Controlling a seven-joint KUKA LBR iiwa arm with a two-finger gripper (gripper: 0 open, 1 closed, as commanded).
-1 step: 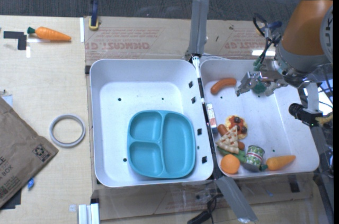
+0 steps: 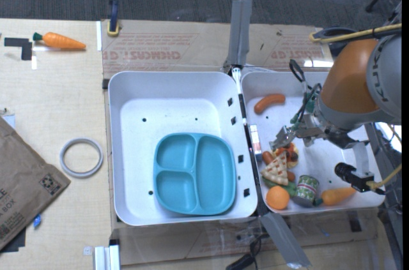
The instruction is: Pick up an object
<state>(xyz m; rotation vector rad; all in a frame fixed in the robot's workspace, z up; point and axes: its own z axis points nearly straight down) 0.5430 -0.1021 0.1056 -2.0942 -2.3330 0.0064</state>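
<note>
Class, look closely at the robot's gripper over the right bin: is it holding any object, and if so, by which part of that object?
It cannot be told. The gripper hangs just above the pizza slice in the right bin, but no object shows clearly between its jaws.

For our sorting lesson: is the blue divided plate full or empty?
Empty: the blue divided plate in the left bin shows bare compartments, nothing lying in them.

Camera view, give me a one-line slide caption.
Gripper poised over toy food in the right bin; blue divided plate in the left bin.
</note>
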